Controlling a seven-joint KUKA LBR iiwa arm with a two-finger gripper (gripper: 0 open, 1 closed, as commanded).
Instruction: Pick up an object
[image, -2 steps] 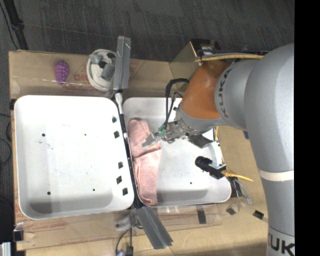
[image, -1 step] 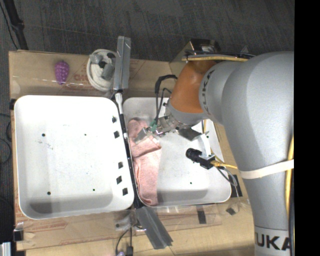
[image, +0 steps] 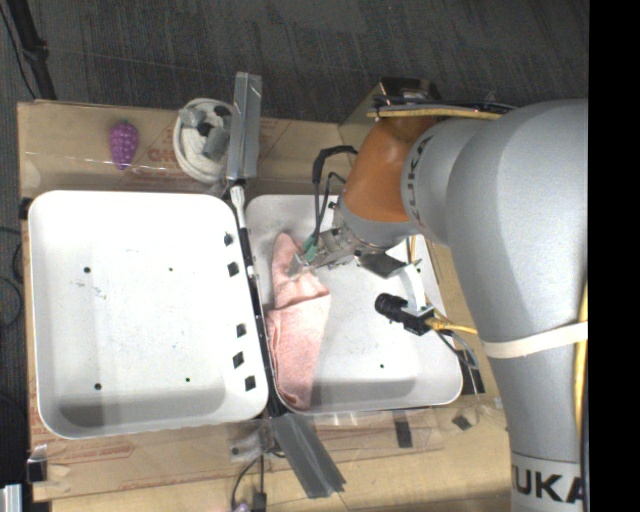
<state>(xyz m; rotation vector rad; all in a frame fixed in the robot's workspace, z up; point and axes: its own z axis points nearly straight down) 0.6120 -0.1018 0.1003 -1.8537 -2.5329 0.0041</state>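
- Pink cloth (image: 296, 320), a soft towel-like rag, is the likely thing to pick up. It lies crumpled lengthwise in the right bin (image: 385, 385), pressed along the bin's left wall, from near the top edge down toward the lower left corner.
- The gripper (image: 318, 250) sits at the cloth's upper end, low over the bin and pointing left. It appears to touch or nearly touch the fabric there. Whether it is spread, pressed together, or pinching the cloth cannot be told, since the wrist blurs into the fabric.
- The cloth is bunched highest just beside the gripper, which would give a raised fold to catch; that is probably why the arm works at this end.
- Grey arm (image: 500, 230) with an orange band (image: 375, 185) comes in from the right and covers the right bin's far side. Its bulk leans over the bin because the cloth lies at the side farthest from the arm's base.
- A small black fitting (image: 395, 307) with a cable hangs from the arm over the bin floor.
- The left bin (image: 60, 300) sits touching the right bin, joined at a divider with black clips (image: 240, 330).
- Beyond the bins, on the brown bench, lie a purple grape-like toy (image: 123, 143) and a white coiled object (image: 203, 135), well apart from the gripper.
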